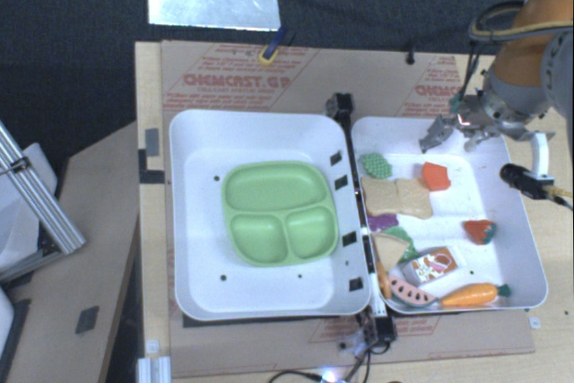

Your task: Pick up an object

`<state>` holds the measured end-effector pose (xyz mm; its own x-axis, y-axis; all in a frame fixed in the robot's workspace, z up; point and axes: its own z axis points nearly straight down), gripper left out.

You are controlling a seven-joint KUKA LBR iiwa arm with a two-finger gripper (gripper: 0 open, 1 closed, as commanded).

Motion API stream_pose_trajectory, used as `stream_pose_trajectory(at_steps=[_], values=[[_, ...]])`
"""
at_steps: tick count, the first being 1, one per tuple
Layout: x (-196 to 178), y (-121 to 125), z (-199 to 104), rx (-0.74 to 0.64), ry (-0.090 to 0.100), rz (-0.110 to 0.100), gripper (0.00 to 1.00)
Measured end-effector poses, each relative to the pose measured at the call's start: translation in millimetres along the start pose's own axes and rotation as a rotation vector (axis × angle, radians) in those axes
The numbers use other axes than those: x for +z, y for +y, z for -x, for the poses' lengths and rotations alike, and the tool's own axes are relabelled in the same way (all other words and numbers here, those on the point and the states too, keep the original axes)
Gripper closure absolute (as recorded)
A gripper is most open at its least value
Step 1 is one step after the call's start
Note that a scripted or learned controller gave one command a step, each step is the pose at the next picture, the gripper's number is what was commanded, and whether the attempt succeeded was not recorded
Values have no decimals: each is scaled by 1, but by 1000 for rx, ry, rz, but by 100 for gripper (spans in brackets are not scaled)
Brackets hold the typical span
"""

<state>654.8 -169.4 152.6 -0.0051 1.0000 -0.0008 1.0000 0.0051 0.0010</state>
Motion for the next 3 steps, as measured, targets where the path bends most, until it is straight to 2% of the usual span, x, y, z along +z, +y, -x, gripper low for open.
stream_pose_trajectory(at_steps=[2, 3], values=[[69, 0, 1, -1, 0, 0, 0], [56, 2, 1, -3, -1, 5, 100]])
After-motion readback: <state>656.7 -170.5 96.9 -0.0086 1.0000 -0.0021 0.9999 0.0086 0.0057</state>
